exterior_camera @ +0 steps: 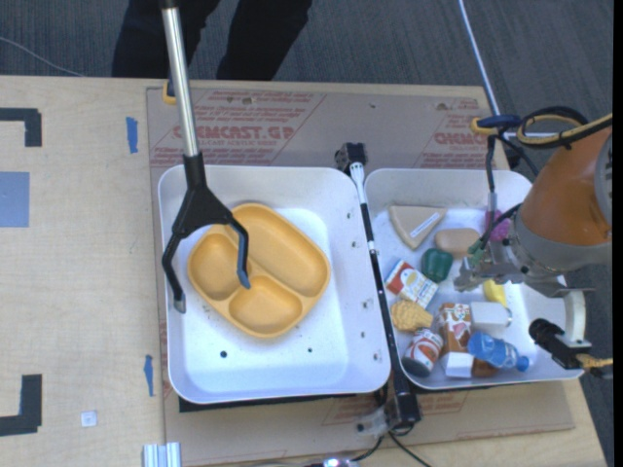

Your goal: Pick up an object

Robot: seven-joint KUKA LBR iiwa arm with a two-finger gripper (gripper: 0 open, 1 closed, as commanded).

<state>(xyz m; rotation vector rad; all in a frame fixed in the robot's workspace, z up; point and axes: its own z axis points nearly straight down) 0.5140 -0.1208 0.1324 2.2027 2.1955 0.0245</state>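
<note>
The right bin [545, 373] holds several small objects. Among them are a pale wedge [417, 223], a tan bun [456, 240], a green piece [437, 264], a red and white packet [410, 282], a corn cob [410, 314], a white block [490, 314] and a blue bottle [496, 351]. My gripper [484, 269] hangs low over the right half of this bin, just right of the green piece and above a small yellow item [496, 292]. The wrist hides its fingers.
In the left bin [195, 377] lies a yellow divided plate [261, 267]. A long silver reacher pole [176, 56] comes down from the top, and its black claw [206, 233] rests over the plate's left side. Cables [531, 129] loop behind the arm.
</note>
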